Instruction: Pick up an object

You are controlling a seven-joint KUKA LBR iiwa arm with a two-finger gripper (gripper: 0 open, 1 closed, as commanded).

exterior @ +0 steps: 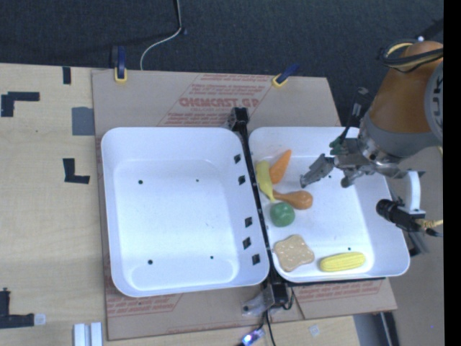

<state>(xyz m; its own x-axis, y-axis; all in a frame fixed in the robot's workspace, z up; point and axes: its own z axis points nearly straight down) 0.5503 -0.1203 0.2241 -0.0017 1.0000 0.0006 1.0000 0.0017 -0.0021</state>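
Above the right bin (389, 269), the gripper (333, 175) hangs with its two fingers spread apart and nothing between them. Just left of it and slightly lower lies an orange drumstick-shaped piece (295, 199), close to one fingertip but not gripped. Farther left are a carrot (281, 163) and a yellow banana (264, 179), the banana against the bin's left wall. Below the gripper and to its left sit a green ball (282, 214) and a toast slice (293, 251); a corn cob (341, 262) lies below it near the front rim. Well to the left stands the other bin (115, 215) on the cardboard-covered surface (209, 99).
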